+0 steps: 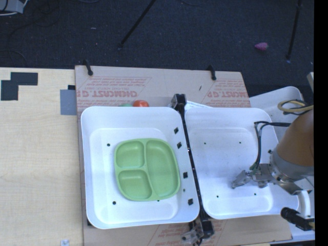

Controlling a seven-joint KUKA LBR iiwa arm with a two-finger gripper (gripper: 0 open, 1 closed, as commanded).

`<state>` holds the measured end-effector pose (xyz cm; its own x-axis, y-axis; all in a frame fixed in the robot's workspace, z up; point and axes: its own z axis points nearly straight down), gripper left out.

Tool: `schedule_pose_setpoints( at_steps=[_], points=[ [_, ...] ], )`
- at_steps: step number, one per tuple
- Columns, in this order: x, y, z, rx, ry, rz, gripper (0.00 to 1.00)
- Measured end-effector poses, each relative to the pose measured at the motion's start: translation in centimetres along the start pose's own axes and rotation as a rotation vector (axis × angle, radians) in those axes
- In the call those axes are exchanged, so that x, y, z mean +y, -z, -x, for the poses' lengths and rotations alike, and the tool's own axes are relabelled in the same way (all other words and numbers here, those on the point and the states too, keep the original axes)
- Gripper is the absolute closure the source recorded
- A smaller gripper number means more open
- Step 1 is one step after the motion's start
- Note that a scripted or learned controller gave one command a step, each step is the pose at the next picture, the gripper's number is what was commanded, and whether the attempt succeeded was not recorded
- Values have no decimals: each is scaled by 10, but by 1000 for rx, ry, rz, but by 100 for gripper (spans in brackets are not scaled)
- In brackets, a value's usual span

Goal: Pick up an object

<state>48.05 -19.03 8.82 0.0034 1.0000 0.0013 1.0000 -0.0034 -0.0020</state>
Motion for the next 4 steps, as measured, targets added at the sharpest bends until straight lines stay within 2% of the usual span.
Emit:
schedule_pose_setpoints(
  at_steps=[1,2,3,4],
  points=[
    [1,11,1,0,-4,2,100],
    [10,70,-1,-2,5,5,100],
    [7,133,-3,-2,5,6,100],
    [7,139,-2,-1,5,1,100]
  ],
)
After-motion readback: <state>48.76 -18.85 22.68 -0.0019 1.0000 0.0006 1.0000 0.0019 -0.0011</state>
